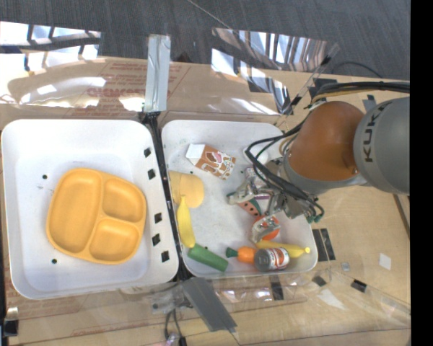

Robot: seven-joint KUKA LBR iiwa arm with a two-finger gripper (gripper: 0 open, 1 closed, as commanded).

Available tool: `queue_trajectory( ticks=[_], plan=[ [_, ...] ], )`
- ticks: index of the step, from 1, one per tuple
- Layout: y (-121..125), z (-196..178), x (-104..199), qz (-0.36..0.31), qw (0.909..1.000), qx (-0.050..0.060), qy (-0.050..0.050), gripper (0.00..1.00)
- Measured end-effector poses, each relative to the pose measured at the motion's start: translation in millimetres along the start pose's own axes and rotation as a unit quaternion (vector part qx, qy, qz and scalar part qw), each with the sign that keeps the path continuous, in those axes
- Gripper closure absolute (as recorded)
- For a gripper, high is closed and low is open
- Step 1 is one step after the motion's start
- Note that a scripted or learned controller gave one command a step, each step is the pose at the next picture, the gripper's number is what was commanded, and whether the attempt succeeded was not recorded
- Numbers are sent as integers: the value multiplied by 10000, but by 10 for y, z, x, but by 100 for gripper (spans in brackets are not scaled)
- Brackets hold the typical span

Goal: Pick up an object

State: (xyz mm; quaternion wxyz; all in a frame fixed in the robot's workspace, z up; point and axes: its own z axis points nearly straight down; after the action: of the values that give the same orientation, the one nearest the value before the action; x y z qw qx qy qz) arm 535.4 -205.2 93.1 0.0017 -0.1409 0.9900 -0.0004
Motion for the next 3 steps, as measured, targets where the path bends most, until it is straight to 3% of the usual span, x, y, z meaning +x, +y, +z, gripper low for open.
queue_trajectory(
  ticks=[1,2,3],
  plan=[
    [11,-110,-24,-26,10000,2,-16,100],
    [448,-577,-176,1324,9912,1,-3,100],
    [-315,-740,-930,836,9965,6,-1,100]
  ],
)
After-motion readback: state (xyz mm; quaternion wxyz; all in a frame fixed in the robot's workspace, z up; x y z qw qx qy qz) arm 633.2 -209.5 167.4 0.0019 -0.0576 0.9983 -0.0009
